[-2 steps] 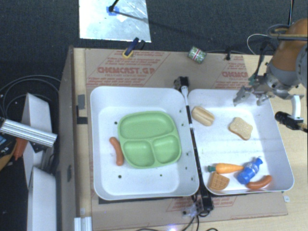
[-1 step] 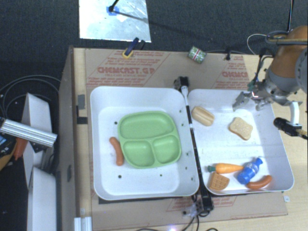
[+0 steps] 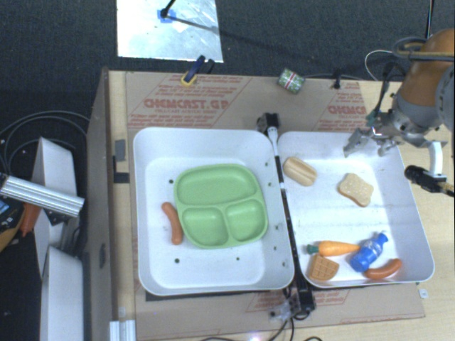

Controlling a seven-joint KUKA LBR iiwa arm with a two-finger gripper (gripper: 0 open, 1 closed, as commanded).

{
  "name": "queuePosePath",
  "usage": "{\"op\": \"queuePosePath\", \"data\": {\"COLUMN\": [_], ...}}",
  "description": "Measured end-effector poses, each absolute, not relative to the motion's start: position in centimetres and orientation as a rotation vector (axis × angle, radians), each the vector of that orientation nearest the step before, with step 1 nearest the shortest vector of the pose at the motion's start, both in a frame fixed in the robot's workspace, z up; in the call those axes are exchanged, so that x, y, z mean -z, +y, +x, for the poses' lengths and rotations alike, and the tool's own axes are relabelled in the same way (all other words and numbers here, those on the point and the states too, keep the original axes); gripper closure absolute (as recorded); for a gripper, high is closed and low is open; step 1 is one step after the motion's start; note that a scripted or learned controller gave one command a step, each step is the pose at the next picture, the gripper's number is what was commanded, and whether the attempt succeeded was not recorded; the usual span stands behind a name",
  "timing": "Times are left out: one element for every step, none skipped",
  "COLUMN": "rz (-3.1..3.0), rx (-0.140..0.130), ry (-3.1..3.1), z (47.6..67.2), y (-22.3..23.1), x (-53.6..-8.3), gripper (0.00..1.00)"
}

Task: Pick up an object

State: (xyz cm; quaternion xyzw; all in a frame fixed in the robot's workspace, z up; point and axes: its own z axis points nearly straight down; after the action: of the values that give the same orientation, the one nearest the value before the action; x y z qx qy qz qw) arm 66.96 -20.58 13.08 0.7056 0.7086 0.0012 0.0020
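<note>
Tool [image 3: 375, 142] hangs over the far right corner of the right bin [image 3: 424, 251], at the end of the grey arm [image 3: 426, 84] that comes in from the right. Two grey fingers point down and to the left; state of the tool cannot be told from this view. Nothing is visible between the fingers.

Right bin contents: bread roll [image 3: 299, 170] near the divider at the far left; slice of bread [image 3: 355, 189] toward the middle, nearest of all items to the tool but apart from it. Along the near edge: carrot [image 3: 335, 248], waffle piece [image 3: 323, 268] just below it, blue bottle [image 3: 367, 253] tilted beside the carrot tip, and sausage [image 3: 383, 269] at the near right, just beside the bottle.

Left bin [image 3: 153, 162] contents: green divided tray [image 3: 220, 205] in the middle, with a second sausage [image 3: 171, 222] lying on the bin floor just beside the tray's left edge.

Both bins sit side by side on cardboard sheeting [image 3: 185, 101] on the counter. Small green can [image 3: 291, 80] lies on the cardboard beyond the bins.
</note>
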Motion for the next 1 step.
{"op": "queuePosePath", "data": {"rz": [2.218], "rx": [0.0], "ry": [2.222], "z": [64.7], "y": [-20.65], "x": [-12.13], "gripper": [0.0]}}
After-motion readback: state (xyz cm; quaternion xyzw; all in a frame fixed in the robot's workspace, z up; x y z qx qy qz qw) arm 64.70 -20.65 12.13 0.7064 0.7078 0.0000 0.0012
